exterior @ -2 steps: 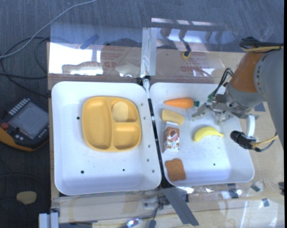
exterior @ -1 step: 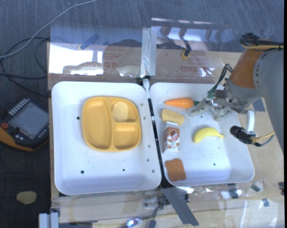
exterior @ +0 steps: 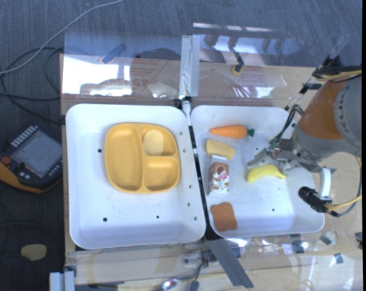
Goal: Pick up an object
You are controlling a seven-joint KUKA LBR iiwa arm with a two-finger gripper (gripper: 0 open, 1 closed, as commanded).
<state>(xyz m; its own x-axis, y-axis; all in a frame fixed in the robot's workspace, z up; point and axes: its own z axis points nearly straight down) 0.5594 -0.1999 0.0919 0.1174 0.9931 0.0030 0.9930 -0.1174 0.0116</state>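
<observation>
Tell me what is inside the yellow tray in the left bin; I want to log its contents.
The yellow tray has three compartments. Nothing lies in them; the round shape in the upper right one looks like the tray's own moulding. What is under the tray is hidden.

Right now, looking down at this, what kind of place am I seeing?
Probably a robot test lab. A grey arm reaches over two white bins, one holding toy food such as a carrot and a banana, and a control pendant lies on the carpet.

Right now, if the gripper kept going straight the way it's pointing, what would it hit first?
Probably the banana. The gripper points down and left, directly above it. Depth is unclear from this slanted view, so contact may already be near.
</observation>
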